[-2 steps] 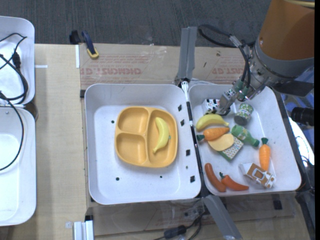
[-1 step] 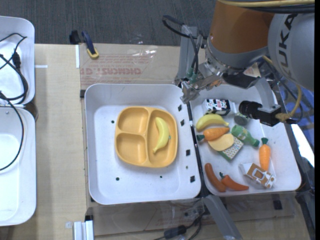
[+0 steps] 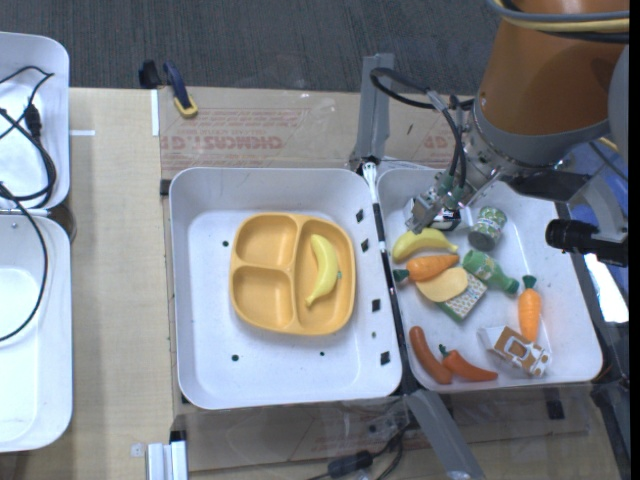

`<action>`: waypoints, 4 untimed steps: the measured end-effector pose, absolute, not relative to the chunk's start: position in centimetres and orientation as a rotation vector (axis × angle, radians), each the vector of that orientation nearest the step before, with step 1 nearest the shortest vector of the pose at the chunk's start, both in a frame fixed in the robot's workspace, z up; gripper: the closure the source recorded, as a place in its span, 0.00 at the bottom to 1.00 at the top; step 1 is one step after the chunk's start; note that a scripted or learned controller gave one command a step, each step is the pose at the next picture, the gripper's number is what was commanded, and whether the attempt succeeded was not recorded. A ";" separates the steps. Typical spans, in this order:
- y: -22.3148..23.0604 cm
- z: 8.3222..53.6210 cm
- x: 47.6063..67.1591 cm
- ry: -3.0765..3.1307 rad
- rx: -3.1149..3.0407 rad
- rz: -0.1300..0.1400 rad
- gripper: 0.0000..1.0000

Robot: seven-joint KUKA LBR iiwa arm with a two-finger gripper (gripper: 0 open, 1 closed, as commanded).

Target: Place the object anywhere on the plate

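My claw (image 3: pixel 436 208) hangs over the right bin's (image 3: pixel 590 358) near-left corner; I cannot tell how it is set. Just below it the toy food is heaped, ready for picking. Well to its left, a smooth curved banana (image 3: pixel 322 268) lies in the yellow divided plate's (image 3: pixel 262 308) long compartment.

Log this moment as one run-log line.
gripper: above right bin | yellow toy banana: on yellow divided plate | left bin
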State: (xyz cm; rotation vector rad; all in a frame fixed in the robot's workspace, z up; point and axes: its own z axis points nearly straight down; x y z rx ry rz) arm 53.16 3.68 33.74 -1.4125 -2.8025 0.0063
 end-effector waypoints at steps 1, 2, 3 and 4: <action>10.9 31.5 57.3 -2.736 -1.543 0.004 1.00; 17.0 34.0 61.9 -2.936 -1.122 0.001 1.00; 15.1 36.8 52.8 -2.974 -1.012 0.003 1.00; 7.8 34.4 48.4 -2.997 -0.942 0.003 1.00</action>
